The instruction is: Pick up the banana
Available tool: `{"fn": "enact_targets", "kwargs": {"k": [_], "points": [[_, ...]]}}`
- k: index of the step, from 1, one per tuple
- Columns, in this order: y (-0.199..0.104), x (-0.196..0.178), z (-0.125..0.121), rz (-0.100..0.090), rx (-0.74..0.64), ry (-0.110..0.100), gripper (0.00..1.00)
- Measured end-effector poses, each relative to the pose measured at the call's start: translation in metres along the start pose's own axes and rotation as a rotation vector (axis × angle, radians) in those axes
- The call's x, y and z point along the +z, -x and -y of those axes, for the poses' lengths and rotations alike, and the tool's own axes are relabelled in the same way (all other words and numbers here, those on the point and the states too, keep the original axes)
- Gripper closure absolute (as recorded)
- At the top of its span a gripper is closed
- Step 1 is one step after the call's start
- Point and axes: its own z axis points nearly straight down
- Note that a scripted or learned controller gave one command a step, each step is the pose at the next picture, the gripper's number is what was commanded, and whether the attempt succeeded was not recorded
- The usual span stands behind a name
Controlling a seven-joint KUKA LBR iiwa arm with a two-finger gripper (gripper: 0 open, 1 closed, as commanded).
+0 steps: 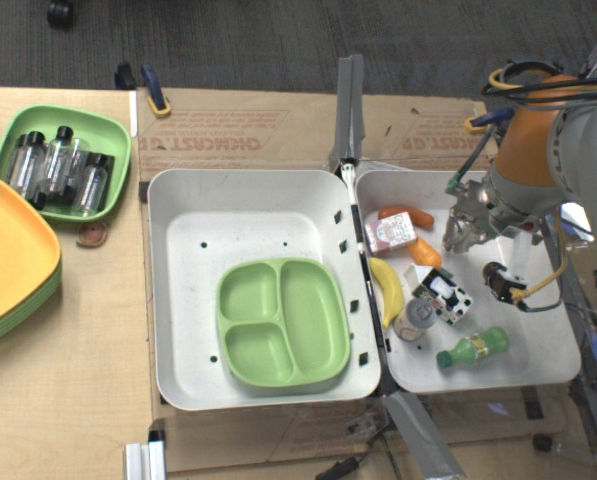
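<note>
The yellow banana (386, 288) lies along the left wall of the right bin (538, 368), curved and pointing toward the front. My gripper (463, 238) hangs over the back right part of that bin, up and to the right of the banana and well apart from it. Its fingers look open, with nothing between them.
Near the banana lie a pink packet (390, 231), two orange pieces (427, 253), a black-and-white object (445, 295), a grey can (418, 315) and a green bottle (473, 348). The left bin (163, 268) holds a green divided plate (281, 321). A green tray of bottles (63, 163) and orange plates (13, 258) sit far left.
</note>
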Motion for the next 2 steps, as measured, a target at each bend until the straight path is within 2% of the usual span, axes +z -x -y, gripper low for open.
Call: {"fn": "enact_targets", "kwargs": {"k": [1,2], "points": [[0.006,-0.016,-0.032,0.001,0.156,0.002,1.00],[0.024,-0.067,-0.047,0.001,0.407,0.001,1.00]]}}
